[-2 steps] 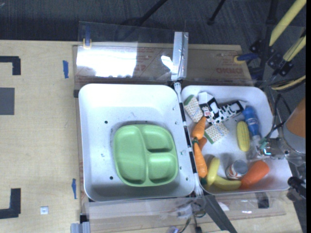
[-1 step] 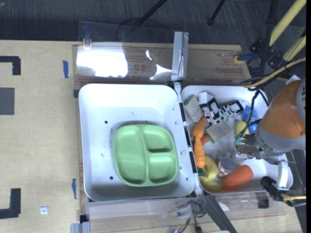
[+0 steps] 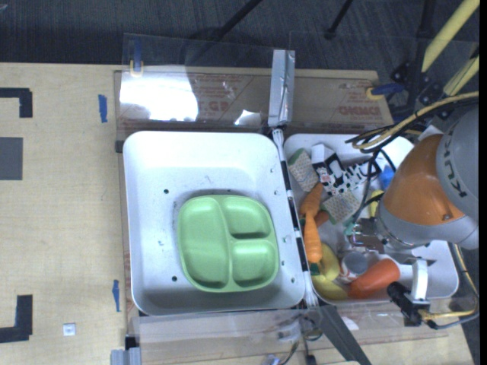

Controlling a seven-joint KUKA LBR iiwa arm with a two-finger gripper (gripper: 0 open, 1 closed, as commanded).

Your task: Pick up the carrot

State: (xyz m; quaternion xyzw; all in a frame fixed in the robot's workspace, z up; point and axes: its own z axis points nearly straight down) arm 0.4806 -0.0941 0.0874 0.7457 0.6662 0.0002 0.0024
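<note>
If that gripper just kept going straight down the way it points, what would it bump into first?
Likely the red-orange toy vegetable lying right under the gripper in the right bin. The carrot sits further left, by the divider. Depth is hard to judge from this slanted view.

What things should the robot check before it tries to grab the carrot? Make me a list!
1. Carrot spotted: ok. The carrot lies along the left edge of the right bin, beside the divider.
2. Carrot easy to get at: not ok. It is crowded by an orange toy above it and a yellow toy below it.
3. Hand over the carrot: not ok. The hand sits to the carrot's right, among the clutter.
4. Hand ready to grab: cannot tell from this view.
5. Nothing grabbed by mistake: cannot tell. A red-orange toy lies just below the hand.
6. Green plate out of the way: ok, it is in the left bin.
</note>
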